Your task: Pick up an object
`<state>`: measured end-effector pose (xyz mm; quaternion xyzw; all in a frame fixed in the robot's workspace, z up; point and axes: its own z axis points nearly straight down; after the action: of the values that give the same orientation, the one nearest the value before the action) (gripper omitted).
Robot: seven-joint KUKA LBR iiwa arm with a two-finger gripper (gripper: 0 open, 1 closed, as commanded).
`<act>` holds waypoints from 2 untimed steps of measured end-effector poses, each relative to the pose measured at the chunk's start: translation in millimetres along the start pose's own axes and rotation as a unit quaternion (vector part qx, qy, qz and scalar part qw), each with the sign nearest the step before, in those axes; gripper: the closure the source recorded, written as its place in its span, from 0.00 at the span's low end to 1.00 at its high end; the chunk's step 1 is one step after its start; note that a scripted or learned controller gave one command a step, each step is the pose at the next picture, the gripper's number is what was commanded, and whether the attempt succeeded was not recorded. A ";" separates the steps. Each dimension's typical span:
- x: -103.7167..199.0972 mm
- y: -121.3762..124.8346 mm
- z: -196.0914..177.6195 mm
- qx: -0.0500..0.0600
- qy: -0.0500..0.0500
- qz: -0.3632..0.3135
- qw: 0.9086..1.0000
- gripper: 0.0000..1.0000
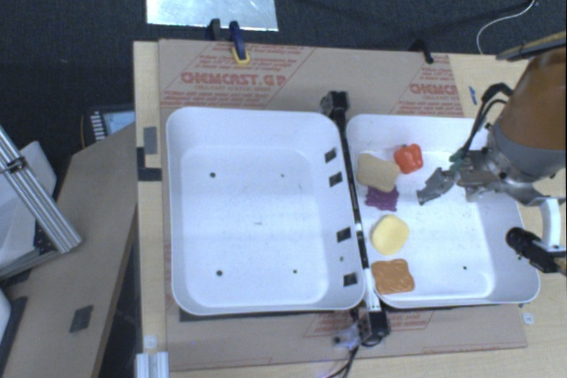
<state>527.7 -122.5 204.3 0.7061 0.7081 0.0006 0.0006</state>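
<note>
Hovering over the right bin, nothing grabbed yet

Closest pick is the red-orange pepper-looking thing (407, 158) near the far wall of the right bin (461, 279), sitting just beside a tan block (377, 171) with a small purple piece (382, 198) under it. A yellow round one (390, 235) and an orange-brown slab (392, 276) lie nearer me, along the divider. From my end the gripper (432, 188) hangs just right of the pepper, over bare bin floor, and I can't tell if it's apart or together, too dark. I'd call this the approach step. Next I'd guess it needs to shift toward the pepper and drop onto it. The left bin (252, 217) sits beside it on the counter (310, 71).
</note>
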 end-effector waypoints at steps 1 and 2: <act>-9.4 -4.3 -178.3 -0.010 -0.003 -0.001 1.000 0.00; -24.3 -42.0 -341.3 -0.010 -0.003 0.000 1.000 0.00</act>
<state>485.2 -146.9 545.5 0.7060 0.7082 0.0058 0.0101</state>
